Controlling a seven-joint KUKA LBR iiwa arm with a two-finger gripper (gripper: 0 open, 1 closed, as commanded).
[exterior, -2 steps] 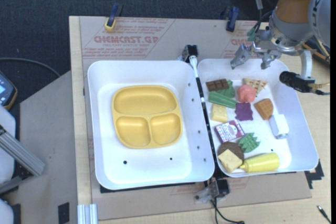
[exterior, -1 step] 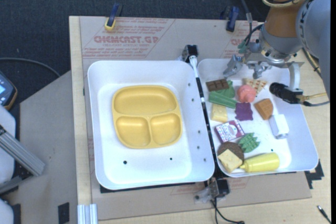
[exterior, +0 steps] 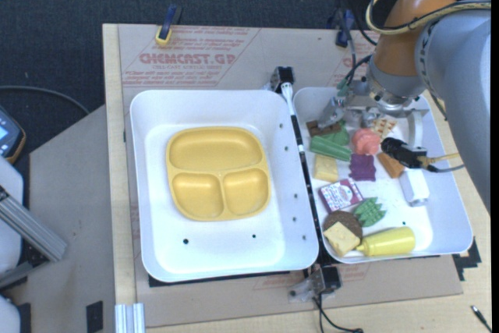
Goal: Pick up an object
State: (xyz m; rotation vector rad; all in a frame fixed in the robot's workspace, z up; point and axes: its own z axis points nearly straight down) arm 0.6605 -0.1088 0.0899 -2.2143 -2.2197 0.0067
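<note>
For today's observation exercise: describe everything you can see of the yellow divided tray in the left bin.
The yellow divided tray is a rounded rectangle that looks like matte moulded plastic. It has three compartments: one wide one along the far side and two smaller ones side by side nearer the camera. It lies flat and upright on the floor of the left bin, roughly centred, apart from the bin's walls. Nothing sits in it or touches it from above.

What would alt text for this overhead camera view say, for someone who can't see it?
A grey robot arm with an orange band reaches from the right, its pincer low over the right white bin crowded with small toy foods. The left white bin holds a yellow divided plate.
</note>
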